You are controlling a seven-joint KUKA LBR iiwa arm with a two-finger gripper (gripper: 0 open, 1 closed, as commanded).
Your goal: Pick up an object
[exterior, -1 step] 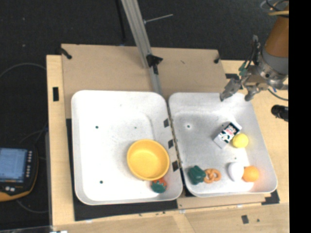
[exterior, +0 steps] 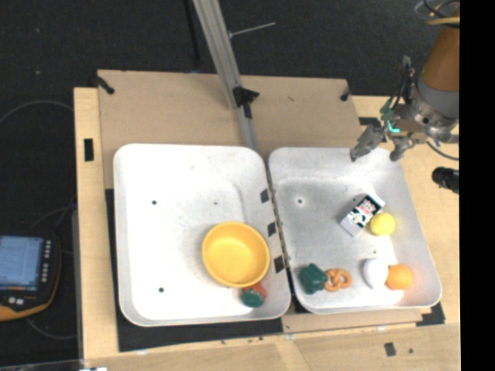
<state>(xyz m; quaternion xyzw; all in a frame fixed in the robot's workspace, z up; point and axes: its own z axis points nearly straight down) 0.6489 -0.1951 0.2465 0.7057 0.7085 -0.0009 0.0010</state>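
Observation:
My gripper (exterior: 380, 147) hangs open over the far right corner of the right bin (exterior: 325, 184), with nothing between its two dark fingers. Well below it in that bin lie a small black-and-white box (exterior: 361, 214), a yellow ball (exterior: 382, 224), an orange ball (exterior: 399, 277), a white rounded piece (exterior: 375, 273), a pretzel-shaped toy (exterior: 337, 279) and a dark green object (exterior: 312, 278). A yellow bowl (exterior: 235, 253) sits in the left bin (exterior: 162, 199), with a small red-and-green object (exterior: 253, 295) at its near side.
A grey metal pole (exterior: 223, 56) slants up from between the bins at the back. The bins rest on a brown board. A handheld pendant (exterior: 27, 273) lies at the far left, off the bench.

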